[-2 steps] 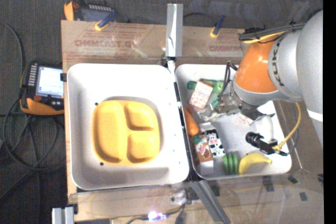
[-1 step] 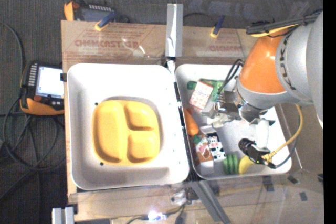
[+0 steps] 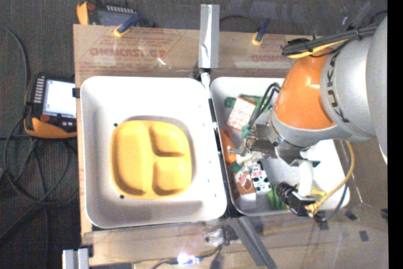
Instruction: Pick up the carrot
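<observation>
single fixed overhead cam, slanted down on both bins: left bin point(image 3: 88, 154), right bin point(image 3: 337, 189), arm point(image 3: 327, 97) entering from right

A yellow sectioned tray point(image 3: 153, 157) lies in the middle of the left white bin point(image 3: 94, 104). The right white bin point(image 3: 221, 88) holds a small patterned packet point(image 3: 240, 113) near its far end and other small items, too cluttered to name. Both bins sit on a brown board point(image 3: 138, 50) over the bench. A handheld pendant point(image 3: 53, 105) with a lit screen lies on the floor left of the bench.
</observation>
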Available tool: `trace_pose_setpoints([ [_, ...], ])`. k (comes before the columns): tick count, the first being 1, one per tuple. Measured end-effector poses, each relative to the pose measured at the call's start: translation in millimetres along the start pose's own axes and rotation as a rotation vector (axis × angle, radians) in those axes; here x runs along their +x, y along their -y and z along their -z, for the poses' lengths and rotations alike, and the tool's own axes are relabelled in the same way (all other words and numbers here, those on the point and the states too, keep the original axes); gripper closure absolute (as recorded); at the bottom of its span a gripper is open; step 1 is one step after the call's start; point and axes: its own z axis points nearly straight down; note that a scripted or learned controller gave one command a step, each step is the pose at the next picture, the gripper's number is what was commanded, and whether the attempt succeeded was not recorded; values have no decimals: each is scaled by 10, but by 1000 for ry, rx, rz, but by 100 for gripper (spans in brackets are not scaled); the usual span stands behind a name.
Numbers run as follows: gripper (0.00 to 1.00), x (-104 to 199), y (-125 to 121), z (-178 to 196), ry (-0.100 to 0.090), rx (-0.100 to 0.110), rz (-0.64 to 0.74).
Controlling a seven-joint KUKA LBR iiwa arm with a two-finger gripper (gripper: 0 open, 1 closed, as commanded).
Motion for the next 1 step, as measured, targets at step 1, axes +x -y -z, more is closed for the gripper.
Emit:
trace_pose_setpoints([
  [1, 100, 364, 48, -54, -1, 2, -129],
])
